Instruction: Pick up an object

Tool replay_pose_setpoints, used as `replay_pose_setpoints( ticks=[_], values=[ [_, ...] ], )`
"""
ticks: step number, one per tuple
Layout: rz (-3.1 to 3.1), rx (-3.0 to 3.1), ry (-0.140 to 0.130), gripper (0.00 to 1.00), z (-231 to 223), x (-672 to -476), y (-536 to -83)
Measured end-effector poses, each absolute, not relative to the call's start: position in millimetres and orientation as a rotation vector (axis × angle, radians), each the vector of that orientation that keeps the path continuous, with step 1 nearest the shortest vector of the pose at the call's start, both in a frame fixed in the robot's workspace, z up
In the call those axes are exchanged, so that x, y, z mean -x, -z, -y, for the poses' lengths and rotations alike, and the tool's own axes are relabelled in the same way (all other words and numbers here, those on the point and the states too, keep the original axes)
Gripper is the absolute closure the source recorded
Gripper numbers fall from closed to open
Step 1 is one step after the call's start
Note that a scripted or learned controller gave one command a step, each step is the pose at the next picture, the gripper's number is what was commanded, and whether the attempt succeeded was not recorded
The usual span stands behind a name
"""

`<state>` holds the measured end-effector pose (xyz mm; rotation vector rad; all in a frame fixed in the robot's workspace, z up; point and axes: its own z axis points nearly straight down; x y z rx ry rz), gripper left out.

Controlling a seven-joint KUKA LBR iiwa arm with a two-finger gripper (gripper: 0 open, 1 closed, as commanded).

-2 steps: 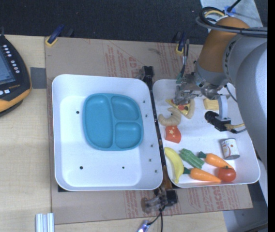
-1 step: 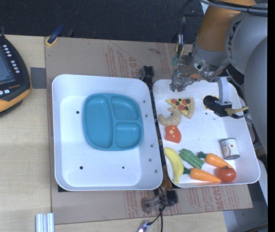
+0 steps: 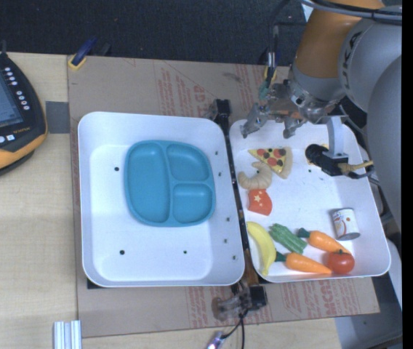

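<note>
End effector [image 3: 270,126] hangs open and empty above the pizza [image 3: 273,159]. That slice looks like light, stiff plastic, probably slick; pinch across its narrow sides.

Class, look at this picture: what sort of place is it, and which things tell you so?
Probably a robot test bench in a lab. A grey arm reaches over two white bins, one holding toy food such as a banana, and a control pendant lies on the bench.
</note>
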<state>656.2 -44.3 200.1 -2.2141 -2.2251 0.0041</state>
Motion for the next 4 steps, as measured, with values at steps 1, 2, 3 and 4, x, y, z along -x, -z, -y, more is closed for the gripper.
replay_pose_setpoints(
  ticks=[1,2,3,4],
  values=[
    [2.228,2.220,-0.001,0.00,93,-651.0,-93],
    [2.231,2.215,-0.005,1.00,94,-651.4,-104],
    [2.232,2.214,-0.006,0.00,93,-651.4,-104],
    [2.235,2.211,-0.007,1.00,94,-651.6,-115]
  ],
)
